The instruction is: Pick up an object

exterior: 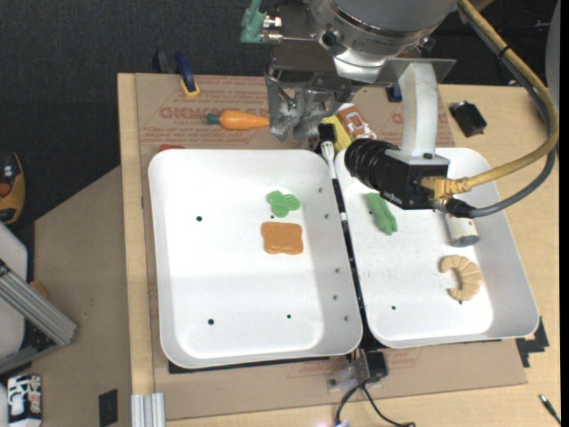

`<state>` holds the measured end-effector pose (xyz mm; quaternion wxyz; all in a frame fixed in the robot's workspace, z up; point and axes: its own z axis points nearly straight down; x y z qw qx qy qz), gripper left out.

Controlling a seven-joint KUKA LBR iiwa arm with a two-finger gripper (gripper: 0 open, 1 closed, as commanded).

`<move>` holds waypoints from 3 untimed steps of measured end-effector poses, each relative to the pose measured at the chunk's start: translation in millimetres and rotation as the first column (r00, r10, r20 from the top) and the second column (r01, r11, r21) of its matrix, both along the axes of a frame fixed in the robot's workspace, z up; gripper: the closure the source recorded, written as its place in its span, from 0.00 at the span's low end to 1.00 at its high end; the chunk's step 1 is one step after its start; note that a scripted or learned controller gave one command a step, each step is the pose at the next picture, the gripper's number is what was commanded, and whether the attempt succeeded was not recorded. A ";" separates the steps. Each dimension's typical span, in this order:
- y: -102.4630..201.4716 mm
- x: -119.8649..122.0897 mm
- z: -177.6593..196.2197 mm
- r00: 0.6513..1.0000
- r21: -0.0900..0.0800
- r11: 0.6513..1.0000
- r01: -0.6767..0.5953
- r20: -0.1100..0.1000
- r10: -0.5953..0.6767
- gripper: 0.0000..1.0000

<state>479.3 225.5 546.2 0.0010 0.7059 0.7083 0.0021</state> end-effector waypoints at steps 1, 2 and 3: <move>-54.1 100.2 -13.4 1.000 -0.004 1.000 0.012 -0.001 -0.012 1.00; -83.0 -3.0 -8.7 1.000 0.000 1.000 0.003 -0.004 -0.003 1.00; -129.6 45.7 -11.6 1.000 -0.003 1.000 0.010 -0.001 -0.010 1.00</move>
